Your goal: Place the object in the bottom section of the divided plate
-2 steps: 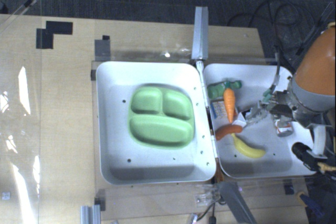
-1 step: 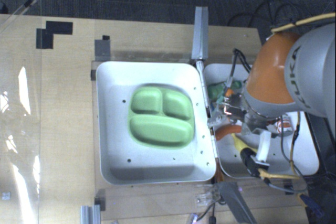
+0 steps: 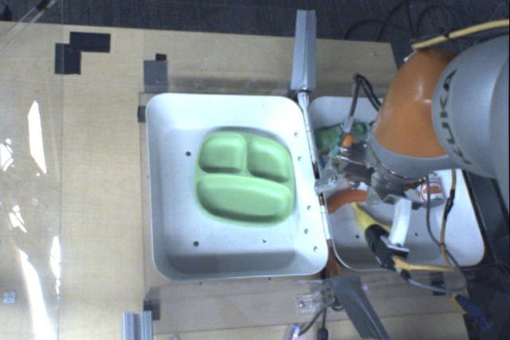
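Object: it is not certain which piece is meant. The likeliest, an orange piece, is lying in the right bin close to its left wall, just beside and partly under the gripper. A green piece is sitting further up the same bin and a yellow piece is lying just below the orange one. Nothing is visibly being carried.

Gripper state: cannot tell, because the wrist is covering it from this angle.

The arm is hanging low over the right bin. I judge that it is working on the pick, since the loose pieces are all lying on this side.

The plate is sitting flat near the middle of the left bin, apart from the walls, which is probably leaving room for a straight descent. Its bottom section, the wide one, is carrying nothing.

Judgement: the task is sitting at the pick stage and the placing is not yet begun. Any carry will be needing a lift over the two adjoining bin walls. Risk: the orange piece is lying tight to the wall, so a clean grasp is looking awkward.
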Robot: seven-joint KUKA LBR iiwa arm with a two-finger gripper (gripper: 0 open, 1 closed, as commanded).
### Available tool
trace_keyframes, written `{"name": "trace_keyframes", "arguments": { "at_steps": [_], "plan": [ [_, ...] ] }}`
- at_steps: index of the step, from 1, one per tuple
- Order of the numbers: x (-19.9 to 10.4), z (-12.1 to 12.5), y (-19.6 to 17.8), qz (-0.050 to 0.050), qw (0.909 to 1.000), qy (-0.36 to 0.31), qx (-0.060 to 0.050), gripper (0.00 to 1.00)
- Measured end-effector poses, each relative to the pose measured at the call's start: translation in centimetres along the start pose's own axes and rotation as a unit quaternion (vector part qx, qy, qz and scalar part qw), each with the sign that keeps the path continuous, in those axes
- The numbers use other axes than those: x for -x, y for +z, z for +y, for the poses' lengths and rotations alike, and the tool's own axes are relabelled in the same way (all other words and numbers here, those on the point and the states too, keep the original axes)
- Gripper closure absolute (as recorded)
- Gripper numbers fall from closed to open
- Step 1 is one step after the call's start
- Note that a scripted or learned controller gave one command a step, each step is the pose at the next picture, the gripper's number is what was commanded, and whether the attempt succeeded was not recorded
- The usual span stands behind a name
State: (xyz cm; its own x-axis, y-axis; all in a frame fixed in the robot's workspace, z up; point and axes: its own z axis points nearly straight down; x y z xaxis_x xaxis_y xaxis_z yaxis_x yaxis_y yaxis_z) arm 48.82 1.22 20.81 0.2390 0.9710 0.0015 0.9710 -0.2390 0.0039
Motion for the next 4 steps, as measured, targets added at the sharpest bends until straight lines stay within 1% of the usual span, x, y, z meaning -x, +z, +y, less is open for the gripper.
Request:
{"name": "trace_keyframes", "arguments": {
  "at_steps": [1, 2, 3, 4],
  "plan": [
    [-8.2, -2.1, 2.4, 0.0, 0.9959, -0.09, -0.002, 0.0],
    [-12.7, -2.7, 11.7, 0.002, 0.9992, -0.038, 0.007, 0.0],
    [-10.6, -2.6, -6.8, 0.0, 0.9982, -0.06, 0.001, 0.0],
    [-9.8, 1.6, -1.0, -0.001, 0.9999, -0.014, -0.001, 0.0]
  ]
}}
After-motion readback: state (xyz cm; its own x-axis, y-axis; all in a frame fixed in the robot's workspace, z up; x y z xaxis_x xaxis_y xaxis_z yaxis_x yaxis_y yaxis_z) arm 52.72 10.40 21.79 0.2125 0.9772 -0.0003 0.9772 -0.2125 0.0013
